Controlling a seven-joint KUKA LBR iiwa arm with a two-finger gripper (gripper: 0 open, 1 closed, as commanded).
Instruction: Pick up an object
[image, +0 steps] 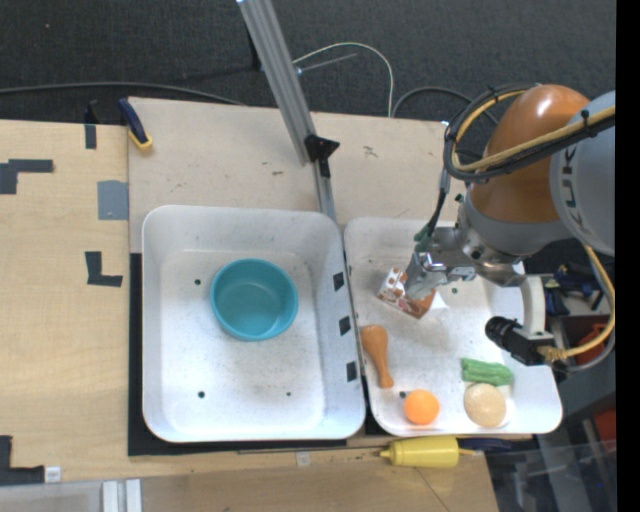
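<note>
Though the hand (428, 275) sits low over the right bin (520, 415), right at a small red-and-white packet (400, 293), its grip cannot be read from this slanted view: the dark metal tip overlaps the packet's upper right corner, and I cannot tell whether anything is pinched.

The packet lies in the upper left part of the right bin, tilted, with one pale face up. It looks like a small carton or wrapped snack, so probably light, with thin walls that would dent under a hard squeeze. A glossy wrapper might slide between the pads. Taking it across its narrow width, near the middle, seems the safest hold; a corner grip would likely let it swing or drop.

Other pickable things lie nearby. An orange drumstick-shaped toy (377, 352) lies just below the packet near the bin's left wall. An orange ball (421, 406) rests near the front edge, and would roll away if nudged. A green pod (487, 372) and a pale round thing (485, 404) sit close together at the front right. None of them touches the packet, so the space around it is fairly free.

The left bin (180, 400) holds a teal bowl (254, 299), well apart. A yellow bottle (424, 453) lies on the surface just in front of the right bin. A grey pole (285, 80) slants down to the bins' shared edge, near the arm's path.
</note>
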